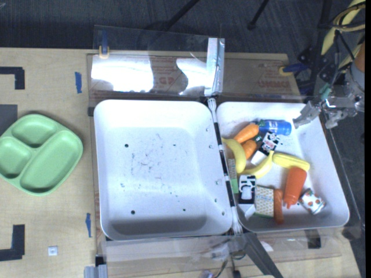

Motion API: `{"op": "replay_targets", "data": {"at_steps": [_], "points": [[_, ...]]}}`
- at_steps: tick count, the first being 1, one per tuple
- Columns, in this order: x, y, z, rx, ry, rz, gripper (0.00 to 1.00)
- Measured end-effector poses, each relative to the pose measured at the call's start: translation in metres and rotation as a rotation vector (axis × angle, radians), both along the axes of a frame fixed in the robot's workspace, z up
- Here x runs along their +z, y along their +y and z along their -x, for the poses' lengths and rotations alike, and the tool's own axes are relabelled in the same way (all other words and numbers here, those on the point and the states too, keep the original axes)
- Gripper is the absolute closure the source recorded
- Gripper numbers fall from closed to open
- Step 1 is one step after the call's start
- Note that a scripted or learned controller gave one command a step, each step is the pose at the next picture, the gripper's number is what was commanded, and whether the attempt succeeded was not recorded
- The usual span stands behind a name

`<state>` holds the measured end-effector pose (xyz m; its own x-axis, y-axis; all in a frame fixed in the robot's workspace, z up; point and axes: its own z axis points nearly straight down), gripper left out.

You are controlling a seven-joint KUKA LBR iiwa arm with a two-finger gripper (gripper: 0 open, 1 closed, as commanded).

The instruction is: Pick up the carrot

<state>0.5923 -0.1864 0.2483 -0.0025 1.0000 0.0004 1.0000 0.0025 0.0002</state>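
I can read no writing from here. The brown board (261, 74) behind the bins carries faint reddish print, too blurred to make out. A black-and-white printed card (247, 189) lies just below the banana (236, 153), against the right bin's (339, 210) left wall, and its marks are too small for me to read. The blue can (276, 126), up and to the right of the banana, has a pale patch at one end, but I cannot make out a brand.

The carrot (247, 132) lies in the right bin, touching the banana's upper end and slanting up to the right from it, with its higher tip near the blue can. A second short orange piece (250, 148) sits in the banana's curve, just beneath; I cannot tell whether it belongs to the carrot. The gripper (304, 118) is well to the right of the banana and a little higher, over the bin's upper right corner. The blue can lies between it and the carrot, so the two are apart. I cannot tell whether the gripper is apart or together, and I see nothing held in it.

The carrot is bright orange, smooth, short and stubby, rounded at both ends, slightly lighter along its top.
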Motion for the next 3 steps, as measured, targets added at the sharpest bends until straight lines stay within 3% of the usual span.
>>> {"op": "replay_targets", "data": {"at_steps": [1, 2, 3], "points": [[-0.087, 0.025, -0.002, 0.024, 0.000, 0.000, 0.00], [-0.101, 0.096, 0.017, 0.348, 0.001, -0.001, 0.00], [-0.131, 0.077, -0.015, 0.545, -0.028, 0.015, 0.00]]}}
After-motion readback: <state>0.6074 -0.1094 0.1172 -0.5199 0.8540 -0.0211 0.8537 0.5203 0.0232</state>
